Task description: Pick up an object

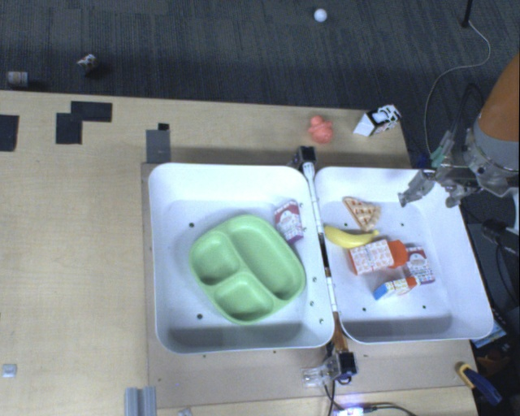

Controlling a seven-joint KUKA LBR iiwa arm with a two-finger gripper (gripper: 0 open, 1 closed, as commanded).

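Hovering with fingers spread and holding nothing, the end effector (432, 185) nears the banana (349, 237), judged light, smooth, best pinched mid-body.

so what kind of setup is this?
Likely a robot grasping test bench: two shallow white bins side by side, toy food like a yellow plastic banana, and a grey arm's gripper above the right bin.

A pale wooden bench (73, 268) fills most of the room below me, with black patches (81, 120) near its far edge. Beyond it lies dark grey carpet (244, 49), where a small white ball (320, 15) sits. A thin cable (455, 73) curls over the carpet at the right. The light is even and soft.
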